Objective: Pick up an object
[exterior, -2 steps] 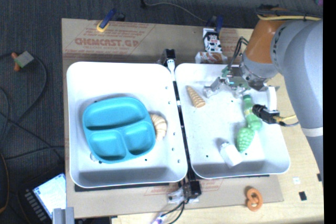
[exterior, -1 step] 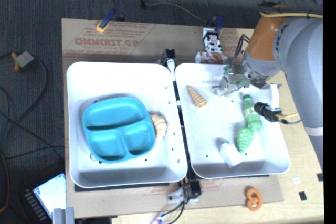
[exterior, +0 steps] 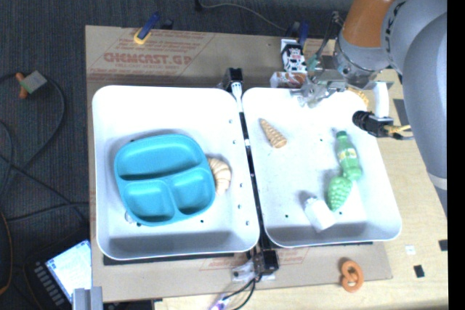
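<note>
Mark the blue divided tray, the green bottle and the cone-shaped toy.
blue divided tray (exterior: 163,178), camera view, on its centre ridge.
green bottle (exterior: 348,155), camera view, on its body.
cone-shaped toy (exterior: 273,132), camera view, on its middle.

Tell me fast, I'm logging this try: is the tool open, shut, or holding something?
Tool: cannot be told; it sits at the right bin's far edge, with nothing seen in it.
</note>
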Controlling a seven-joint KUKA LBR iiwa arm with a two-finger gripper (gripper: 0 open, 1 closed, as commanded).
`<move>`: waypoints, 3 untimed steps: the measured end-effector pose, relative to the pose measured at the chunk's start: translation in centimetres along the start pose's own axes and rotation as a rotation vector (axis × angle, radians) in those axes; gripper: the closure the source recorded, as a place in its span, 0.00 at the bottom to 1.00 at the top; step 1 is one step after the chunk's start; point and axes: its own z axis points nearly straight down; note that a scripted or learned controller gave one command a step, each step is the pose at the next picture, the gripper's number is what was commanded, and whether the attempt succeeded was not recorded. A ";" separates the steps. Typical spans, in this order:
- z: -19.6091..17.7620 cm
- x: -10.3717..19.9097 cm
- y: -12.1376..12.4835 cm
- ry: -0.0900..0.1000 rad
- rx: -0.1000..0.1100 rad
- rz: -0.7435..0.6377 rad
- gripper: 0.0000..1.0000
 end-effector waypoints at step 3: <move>-11.1 1.8 0.0 -0.001 0.000 0.003 0.00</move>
